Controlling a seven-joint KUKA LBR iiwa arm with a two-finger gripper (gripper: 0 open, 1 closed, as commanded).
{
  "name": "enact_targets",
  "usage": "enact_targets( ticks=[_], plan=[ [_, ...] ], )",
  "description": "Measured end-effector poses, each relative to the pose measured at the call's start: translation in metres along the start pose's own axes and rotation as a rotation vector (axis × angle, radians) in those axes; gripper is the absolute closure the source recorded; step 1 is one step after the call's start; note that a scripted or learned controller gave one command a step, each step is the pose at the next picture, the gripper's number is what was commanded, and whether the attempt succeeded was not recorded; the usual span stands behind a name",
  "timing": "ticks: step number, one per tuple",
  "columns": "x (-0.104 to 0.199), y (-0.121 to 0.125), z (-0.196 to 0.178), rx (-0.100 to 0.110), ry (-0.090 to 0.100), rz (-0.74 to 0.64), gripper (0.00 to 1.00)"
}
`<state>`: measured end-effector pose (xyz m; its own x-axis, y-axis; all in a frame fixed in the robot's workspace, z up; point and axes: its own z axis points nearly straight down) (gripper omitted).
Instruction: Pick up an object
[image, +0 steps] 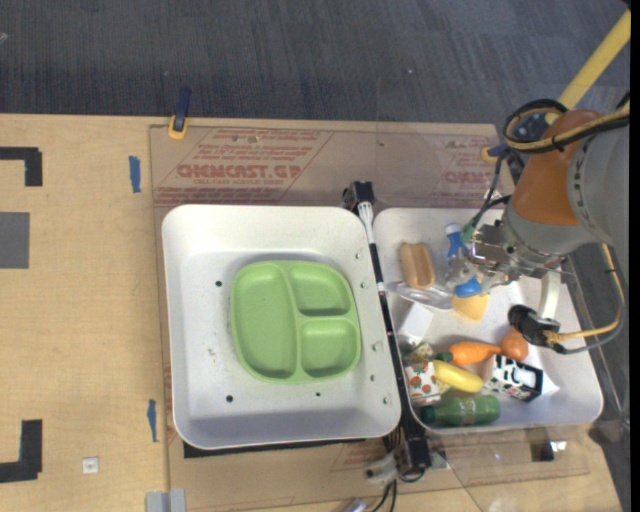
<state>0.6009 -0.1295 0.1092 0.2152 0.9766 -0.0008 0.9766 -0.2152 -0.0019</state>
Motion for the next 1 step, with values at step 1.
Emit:
enact_targets(
  ticks=[1],
  plan=[
    [0.0747,-0.0432,-0.077,-0.004,0.002,-0.199,1.0]
  ],
)
